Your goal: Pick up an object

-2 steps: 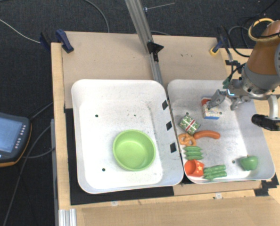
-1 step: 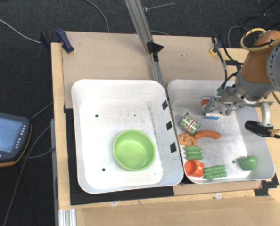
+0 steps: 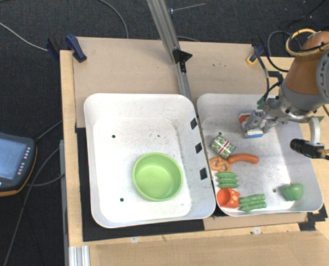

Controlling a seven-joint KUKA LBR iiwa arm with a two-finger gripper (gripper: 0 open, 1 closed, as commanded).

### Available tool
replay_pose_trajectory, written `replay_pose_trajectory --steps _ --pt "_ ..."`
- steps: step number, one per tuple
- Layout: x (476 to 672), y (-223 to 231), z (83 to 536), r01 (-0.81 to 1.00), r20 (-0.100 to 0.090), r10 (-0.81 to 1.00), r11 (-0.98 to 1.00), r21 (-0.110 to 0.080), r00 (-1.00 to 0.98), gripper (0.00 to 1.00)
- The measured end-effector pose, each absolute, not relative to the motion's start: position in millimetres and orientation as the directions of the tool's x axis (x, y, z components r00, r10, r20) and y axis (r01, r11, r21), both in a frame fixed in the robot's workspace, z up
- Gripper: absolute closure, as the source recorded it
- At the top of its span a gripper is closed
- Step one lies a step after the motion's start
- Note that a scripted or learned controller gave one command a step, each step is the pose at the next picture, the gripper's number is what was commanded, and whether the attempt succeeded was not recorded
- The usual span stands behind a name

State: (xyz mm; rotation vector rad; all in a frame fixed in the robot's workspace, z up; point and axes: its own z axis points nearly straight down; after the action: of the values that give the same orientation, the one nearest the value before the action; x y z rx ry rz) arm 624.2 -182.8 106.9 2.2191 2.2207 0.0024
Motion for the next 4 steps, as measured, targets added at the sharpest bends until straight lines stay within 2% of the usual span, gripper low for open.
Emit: replay_pose_trajectory --steps 1,3,4 --pt "633.0 -186.8 154.4 1.0 -0.001 1.0 0.0 0.005 0.0 1.0" --pt "638.4 -188.7 269.0 1.0 -0.001 1.0 0.0 0.005 0.0 1.0" --pt "616.1 -148.8 257.9 1.0 0.001 1.0 0.003 0.0 -0.003 1.0"
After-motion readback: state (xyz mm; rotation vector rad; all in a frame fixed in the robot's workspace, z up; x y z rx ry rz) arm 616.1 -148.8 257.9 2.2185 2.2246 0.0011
